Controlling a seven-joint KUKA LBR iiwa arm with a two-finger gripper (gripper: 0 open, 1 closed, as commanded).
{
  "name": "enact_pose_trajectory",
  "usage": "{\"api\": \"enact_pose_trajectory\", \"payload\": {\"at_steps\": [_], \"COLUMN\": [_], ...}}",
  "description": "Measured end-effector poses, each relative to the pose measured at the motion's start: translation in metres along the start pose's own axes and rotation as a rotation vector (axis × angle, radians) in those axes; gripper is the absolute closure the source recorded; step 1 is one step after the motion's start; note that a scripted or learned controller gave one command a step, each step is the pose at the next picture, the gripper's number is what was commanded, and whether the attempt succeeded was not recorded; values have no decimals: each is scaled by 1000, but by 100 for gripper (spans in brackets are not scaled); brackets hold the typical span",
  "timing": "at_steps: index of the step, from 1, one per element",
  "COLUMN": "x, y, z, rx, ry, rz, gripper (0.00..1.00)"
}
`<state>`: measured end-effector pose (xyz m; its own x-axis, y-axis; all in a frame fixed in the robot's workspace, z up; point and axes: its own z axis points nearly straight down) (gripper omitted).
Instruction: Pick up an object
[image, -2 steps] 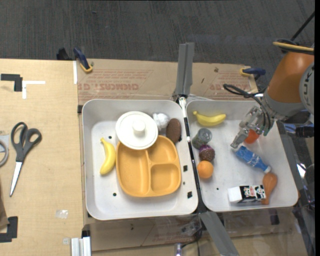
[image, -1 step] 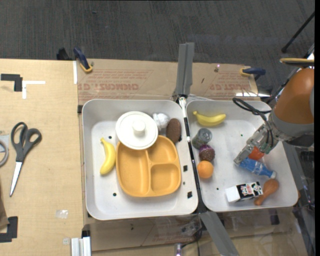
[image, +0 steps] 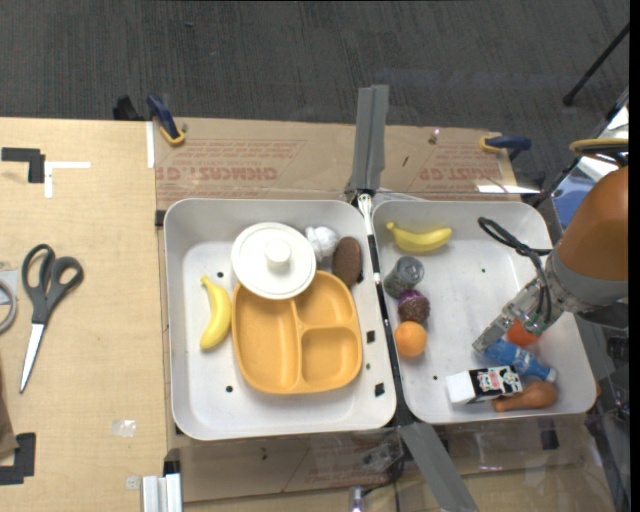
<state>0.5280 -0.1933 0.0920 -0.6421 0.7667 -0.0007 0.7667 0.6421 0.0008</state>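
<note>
My gripper (image: 503, 332) reaches into the right bin (image: 455, 400) from the right and is low over its right side. Directly beneath it lies a blue object (image: 520, 359), with a small red-orange piece (image: 520, 331) at the gripper's tip. Whether that piece is held cannot be made out. Just in front lie a white box with a black and red label (image: 485, 384) and an orange-brown object (image: 527, 397). Farther left in this bin are an orange (image: 410, 339), a dark purple item (image: 413, 306), a grey can (image: 407, 272) and a banana (image: 420, 237).
A black loop (image: 508, 240) lies at the right bin's back right. The left bin (image: 185, 400) holds a yellow divided plate (image: 297, 345), a white round lid (image: 274, 260), a banana (image: 214, 313) and a brown object (image: 347, 259). Scissors (image: 42, 296) lie on the bench at the left.
</note>
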Motion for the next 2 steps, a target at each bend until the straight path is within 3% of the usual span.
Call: {"api": "enact_pose_trajectory", "payload": {"at_steps": [1,2], "x": [54,-15], "y": [-18,3], "z": [0,0], "rx": [-2,1], "ry": [-2,-2], "rz": [163,271], "gripper": [0,0]}}
